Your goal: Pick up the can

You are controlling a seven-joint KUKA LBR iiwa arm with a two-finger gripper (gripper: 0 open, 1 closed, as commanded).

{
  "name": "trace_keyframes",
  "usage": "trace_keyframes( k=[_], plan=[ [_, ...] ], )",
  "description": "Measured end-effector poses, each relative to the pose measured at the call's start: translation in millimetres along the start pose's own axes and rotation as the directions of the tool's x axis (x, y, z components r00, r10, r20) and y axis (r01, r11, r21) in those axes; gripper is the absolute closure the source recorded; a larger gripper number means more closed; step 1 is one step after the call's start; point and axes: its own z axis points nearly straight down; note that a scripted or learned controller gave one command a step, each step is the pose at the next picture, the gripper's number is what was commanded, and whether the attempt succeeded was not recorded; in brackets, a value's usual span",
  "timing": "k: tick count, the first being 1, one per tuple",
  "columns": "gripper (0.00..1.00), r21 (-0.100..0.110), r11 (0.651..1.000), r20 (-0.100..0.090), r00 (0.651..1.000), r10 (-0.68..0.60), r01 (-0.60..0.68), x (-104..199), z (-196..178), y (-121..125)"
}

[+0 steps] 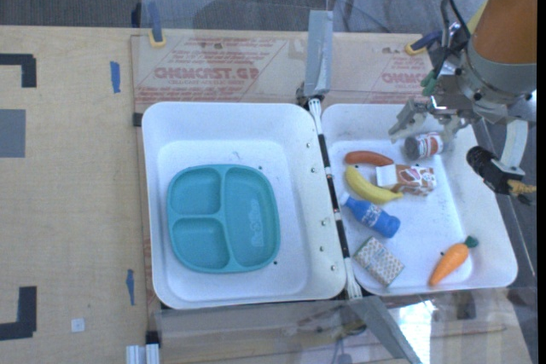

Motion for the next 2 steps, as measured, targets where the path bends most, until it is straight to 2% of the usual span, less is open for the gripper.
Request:
trace_keyframes(
  k=[1,2],
  plan=[
    [0.0,-0.004,0.999,0.002,0.999,-0.041,0.041,-61.7,2.4,24.4],
    [0.0,0.0,0.995,0.0,0.995,0.1,-0.1,-93.1,109.6,34.5]
  ],
)
